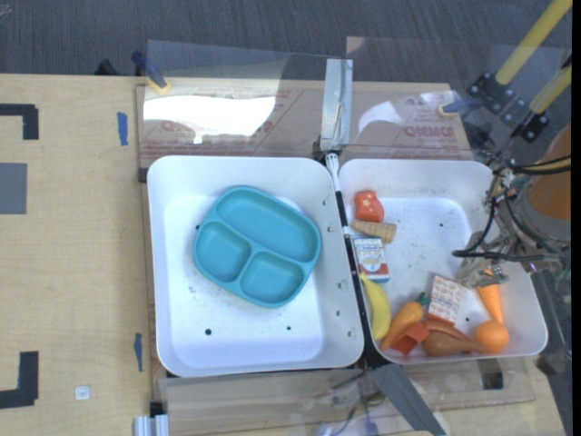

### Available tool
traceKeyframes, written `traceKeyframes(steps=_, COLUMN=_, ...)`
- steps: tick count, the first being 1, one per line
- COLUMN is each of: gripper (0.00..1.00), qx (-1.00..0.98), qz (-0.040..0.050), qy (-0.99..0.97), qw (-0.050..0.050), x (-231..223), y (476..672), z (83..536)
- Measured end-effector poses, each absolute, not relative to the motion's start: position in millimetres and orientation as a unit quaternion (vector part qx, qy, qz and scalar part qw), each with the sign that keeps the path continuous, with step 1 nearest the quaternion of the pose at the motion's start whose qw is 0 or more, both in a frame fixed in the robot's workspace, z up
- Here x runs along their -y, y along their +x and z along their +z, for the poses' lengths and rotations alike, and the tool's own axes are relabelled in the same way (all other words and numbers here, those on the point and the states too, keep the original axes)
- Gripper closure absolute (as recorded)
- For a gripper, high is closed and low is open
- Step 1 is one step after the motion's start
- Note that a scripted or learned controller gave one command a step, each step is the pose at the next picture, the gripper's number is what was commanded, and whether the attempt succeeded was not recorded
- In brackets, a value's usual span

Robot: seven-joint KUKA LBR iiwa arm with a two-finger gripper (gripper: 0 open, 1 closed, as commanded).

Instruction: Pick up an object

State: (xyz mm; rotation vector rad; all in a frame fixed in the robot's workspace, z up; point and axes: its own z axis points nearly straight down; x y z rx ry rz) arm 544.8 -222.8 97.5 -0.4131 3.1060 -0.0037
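The right bin (427, 203) holds several toy foods. A red tomato (368, 205) lies at its top left with a tan waffle cone (376, 232) and a small carton (371, 259) below it. A yellow banana (377, 304) runs along the left wall. An orange pepper (405, 319), a patterned white packet (446, 297), a carrot (490, 302) and an orange (491, 336) crowd the front right corner. My gripper (486, 263) hangs low at the bin's right side, just above the carrot, amid dark cables (497, 214).
The left bin (172, 243) bears a blue divided plate (257, 244). A metal divider (338, 107) and clear panels stand behind the bins. The arm's orange band (554, 198) sits at the right edge. Tan bench (64, 243) lies to the left.
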Motion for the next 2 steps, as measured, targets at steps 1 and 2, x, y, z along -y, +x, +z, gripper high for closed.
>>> traceKeyframes(steps=1, gripper=0.00, qx=-0.991, qz=-0.0011, qy=-0.132, qw=0.004, x=222.9, y=544.8, z=97.6)
traceKeyframes(steps=2, gripper=1.00, qx=-0.991, qz=-0.0030, qy=-0.131, qw=0.009, x=222.9, y=547.6, z=110.0)
